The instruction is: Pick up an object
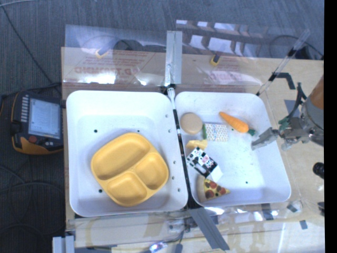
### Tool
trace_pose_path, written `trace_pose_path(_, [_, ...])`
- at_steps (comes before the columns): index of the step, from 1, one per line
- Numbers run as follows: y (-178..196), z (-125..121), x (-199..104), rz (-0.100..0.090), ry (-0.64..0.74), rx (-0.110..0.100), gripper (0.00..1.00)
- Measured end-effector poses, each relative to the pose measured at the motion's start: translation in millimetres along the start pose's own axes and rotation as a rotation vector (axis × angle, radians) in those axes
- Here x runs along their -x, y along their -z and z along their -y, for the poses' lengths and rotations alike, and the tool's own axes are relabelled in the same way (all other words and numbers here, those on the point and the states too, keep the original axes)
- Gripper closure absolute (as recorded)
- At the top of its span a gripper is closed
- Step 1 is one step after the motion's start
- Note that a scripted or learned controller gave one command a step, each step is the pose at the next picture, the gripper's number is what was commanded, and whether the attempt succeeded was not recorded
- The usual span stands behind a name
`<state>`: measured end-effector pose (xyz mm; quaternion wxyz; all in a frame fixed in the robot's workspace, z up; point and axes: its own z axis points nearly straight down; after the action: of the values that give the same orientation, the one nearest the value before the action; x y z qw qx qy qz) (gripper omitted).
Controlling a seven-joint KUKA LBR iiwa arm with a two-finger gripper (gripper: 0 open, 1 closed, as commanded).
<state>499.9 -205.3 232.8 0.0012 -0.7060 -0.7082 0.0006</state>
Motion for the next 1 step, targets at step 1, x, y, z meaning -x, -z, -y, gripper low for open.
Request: trace_pose_path(1, [-29.1,-67.8,-5.8,0.0,-0.107,0.0,0.0])
